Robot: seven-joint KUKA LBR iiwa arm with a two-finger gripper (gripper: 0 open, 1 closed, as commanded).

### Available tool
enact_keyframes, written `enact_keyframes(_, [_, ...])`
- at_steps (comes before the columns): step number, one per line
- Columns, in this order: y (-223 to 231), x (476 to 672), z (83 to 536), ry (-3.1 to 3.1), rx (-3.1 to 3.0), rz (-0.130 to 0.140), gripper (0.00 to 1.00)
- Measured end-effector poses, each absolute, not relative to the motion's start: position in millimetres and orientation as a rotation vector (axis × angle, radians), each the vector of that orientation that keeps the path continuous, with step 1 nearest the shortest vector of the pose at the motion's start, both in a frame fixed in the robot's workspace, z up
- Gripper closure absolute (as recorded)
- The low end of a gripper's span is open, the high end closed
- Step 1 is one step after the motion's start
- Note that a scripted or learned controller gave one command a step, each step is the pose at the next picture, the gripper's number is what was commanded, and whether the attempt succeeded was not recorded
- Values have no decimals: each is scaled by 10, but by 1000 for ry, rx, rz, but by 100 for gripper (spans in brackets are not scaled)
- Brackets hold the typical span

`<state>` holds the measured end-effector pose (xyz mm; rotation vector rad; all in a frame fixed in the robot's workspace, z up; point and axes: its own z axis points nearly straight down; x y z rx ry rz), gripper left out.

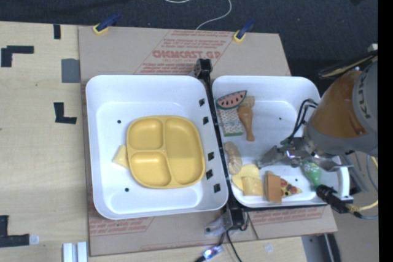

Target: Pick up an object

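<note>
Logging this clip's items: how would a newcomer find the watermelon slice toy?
Look in the right bin, at its upper-left corner beside the divider. The watermelon slice lies there, just left of the brown drumstick; its red face and green rind set it apart.

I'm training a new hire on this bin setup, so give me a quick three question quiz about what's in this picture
1. True or false: the yellow divided plate lies in the left bin.
2. Which toy food lies nearest the right bin's far edge? A) pizza slice B) watermelon slice C) cheese wedge
3. Fill in: the pincer sits over the ___ bin.

Key: 1 true. 2 B, the watermelon slice sits by the far edge next to the drumstick. 3 right, with the arm reaching in from that side.
</note>
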<state>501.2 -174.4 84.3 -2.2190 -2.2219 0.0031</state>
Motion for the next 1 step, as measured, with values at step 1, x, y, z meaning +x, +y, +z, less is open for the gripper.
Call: enact_keyframes(1, [-1746, 5016, 946, -2224, -2220, 2, 100])
